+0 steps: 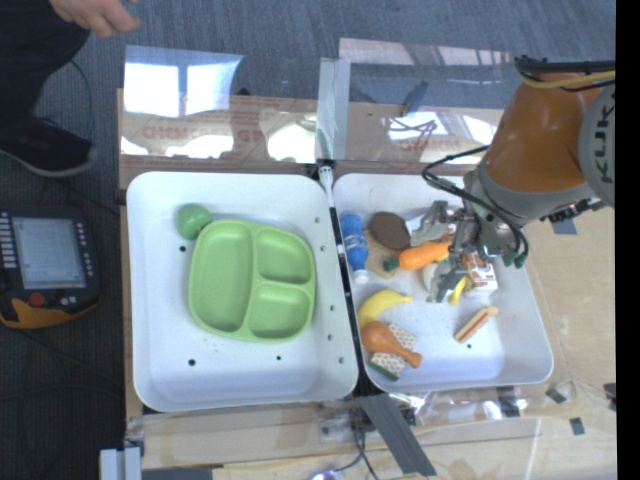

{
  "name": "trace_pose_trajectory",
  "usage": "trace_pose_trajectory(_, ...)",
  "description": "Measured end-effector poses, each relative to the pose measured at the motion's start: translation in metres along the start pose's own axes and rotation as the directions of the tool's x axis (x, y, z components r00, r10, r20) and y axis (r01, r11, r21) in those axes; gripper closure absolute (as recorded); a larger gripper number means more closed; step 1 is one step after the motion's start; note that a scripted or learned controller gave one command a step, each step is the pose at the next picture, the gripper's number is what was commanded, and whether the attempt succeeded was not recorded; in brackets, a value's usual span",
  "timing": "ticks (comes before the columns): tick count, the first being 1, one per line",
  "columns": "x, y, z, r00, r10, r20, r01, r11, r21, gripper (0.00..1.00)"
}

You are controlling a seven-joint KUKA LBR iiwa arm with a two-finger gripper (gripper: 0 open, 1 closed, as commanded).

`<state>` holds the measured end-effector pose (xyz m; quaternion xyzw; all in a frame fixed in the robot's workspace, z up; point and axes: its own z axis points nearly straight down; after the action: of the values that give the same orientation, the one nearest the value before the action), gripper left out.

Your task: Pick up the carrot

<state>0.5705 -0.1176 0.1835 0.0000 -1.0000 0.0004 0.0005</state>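
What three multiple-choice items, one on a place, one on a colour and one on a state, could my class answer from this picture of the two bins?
1. Where does the carrot lie?
A. on the green tray
B. in the right bin, beside the gripper
C. on the floor

2. What colour is the divided tray in the left bin?
A. green
B. red
C. blue

3. How does the tray sit?
A. flipped over
B. leaning against the bin wall
C. flat, compartments facing up

Answers: 1 B, the carrot lies in the right bin next to the gripper. 2 A, it is light green. 3 C, its three compartments show from above.
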Motion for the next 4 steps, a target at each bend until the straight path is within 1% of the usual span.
trace_pose_trajectory(1, -0.041, 0.005, 0.083, 1.000, -0.010, 0.015, 0.010, 1.000, 0.004, 0.00)
trace_pose_trajectory(2, -0.012, 0.015, 0.087, 0.999, 0.032, 0.036, -0.033, 0.999, 0.004, 0.00)
trace_pose_trajectory(3, -0.014, 0.015, 0.077, 0.999, 0.031, 0.042, -0.031, 0.999, 0.007, 1.00)
trace_pose_trajectory(4, -0.033, 0.070, -0.002, 0.987, 0.160, 0.007, -0.160, 0.987, -0.002, 1.00)
